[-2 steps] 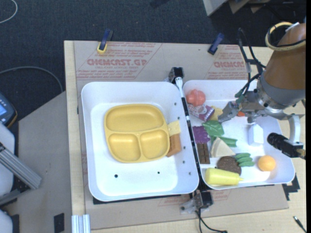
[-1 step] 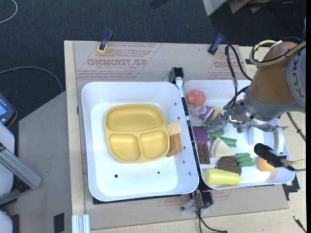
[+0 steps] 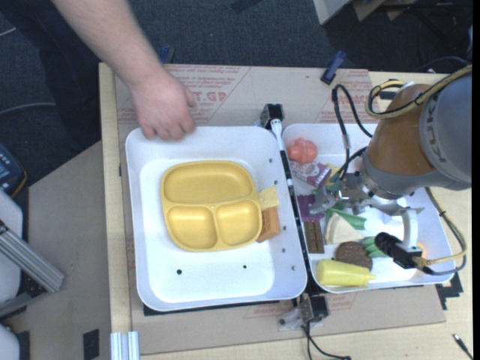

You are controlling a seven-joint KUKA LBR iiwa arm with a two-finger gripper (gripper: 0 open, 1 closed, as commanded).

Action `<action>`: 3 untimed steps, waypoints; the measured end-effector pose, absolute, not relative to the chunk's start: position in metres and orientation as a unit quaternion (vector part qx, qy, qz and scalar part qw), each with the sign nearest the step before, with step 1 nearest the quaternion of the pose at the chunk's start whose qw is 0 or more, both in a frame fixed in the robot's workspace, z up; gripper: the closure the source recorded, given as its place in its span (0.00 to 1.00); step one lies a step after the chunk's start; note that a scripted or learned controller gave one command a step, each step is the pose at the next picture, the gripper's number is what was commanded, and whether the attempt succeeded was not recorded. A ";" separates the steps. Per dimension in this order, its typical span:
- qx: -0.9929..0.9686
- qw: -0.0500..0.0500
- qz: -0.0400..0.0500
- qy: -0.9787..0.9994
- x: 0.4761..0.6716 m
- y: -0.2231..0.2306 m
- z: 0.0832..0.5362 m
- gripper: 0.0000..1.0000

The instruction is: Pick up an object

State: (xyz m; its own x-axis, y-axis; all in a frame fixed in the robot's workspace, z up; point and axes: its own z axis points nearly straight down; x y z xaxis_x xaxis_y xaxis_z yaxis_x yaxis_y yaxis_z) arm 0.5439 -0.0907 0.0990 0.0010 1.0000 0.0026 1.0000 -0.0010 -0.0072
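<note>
Over right bin (image 3: 450, 235): gripper (image 3: 341, 201) down low among the clutter, finger state not readable from this angle, nothing visibly held. Candidates packed close around it: pink ball (image 3: 303, 150) at far end, yellow corn cob (image 3: 343, 274) and brown patty (image 3: 352, 253) at near end, probably dumped loose for random picks. In left bin (image 3: 146, 231): yellow divided tray (image 3: 210, 205) centred, sponge (image 3: 268, 214) touching its right side, human hand (image 3: 161, 111) resting on far-left corner, likely steadying it.

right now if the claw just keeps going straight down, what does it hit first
Most likely the green leaf-shaped toy lying just below the claw in the right white bin, beside purple pieces. Depth is hard to judge from this slanted view.
</note>
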 end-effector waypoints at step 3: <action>-0.707 -0.003 -0.001 -0.707 0.549 -0.095 0.142 1.00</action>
